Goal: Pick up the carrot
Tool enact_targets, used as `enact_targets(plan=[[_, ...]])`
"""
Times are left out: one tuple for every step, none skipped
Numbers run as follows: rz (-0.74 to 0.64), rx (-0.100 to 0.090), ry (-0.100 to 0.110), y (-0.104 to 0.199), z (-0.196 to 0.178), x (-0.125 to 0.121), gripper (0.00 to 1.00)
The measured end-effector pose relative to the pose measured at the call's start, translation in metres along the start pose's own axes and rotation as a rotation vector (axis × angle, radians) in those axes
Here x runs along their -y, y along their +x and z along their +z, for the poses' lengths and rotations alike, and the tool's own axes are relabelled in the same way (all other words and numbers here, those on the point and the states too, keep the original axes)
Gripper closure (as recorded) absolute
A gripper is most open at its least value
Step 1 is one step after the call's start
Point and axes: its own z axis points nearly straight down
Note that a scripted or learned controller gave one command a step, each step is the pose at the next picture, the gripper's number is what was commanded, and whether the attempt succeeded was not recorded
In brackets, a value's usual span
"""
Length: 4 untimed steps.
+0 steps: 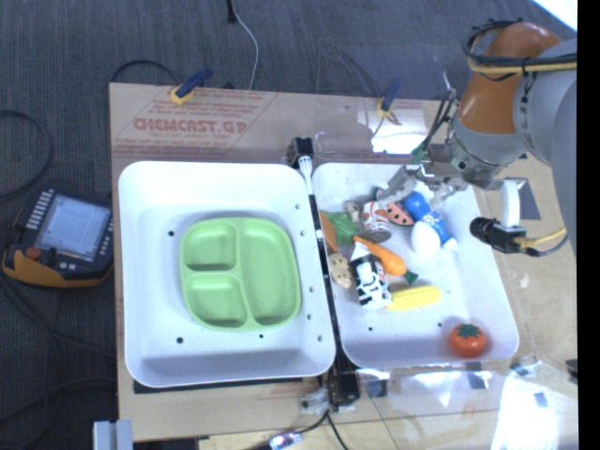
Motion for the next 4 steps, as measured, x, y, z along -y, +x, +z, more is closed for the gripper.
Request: enact_targets(plan=[[-0.257, -0.001, 0.002, 0.011, 0.053, 0.047, 0.0], [-0.295, 0.006, -0.029, 0.03, 0.09, 0.06, 0.0], [-0.296, 0.001, -0.028, 0.031, 0.079, 0.059, 1.0], [-0.297, -0.004, -0.009, 0.145, -0.001, 0.076, 1.0]])
